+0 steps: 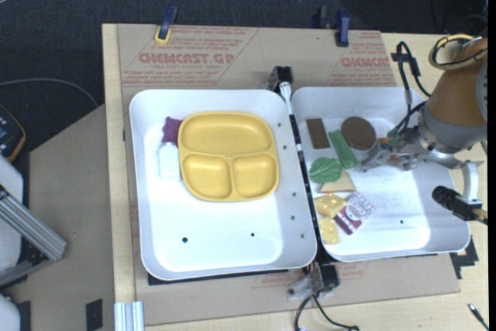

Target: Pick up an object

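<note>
Hand (378, 156), grip state untellable, hovers beside the green strip (342, 149), lying diagonally upper-left to lower-right.

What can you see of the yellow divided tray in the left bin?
The yellow divided tray looks like smooth plastic, with rounded corners, one long compartment at the far side and two smaller ones nearer the camera. It lies flat, open side up, in the left bin's far half. Its left edge meets or overlaps a purple item and a white one.
</note>
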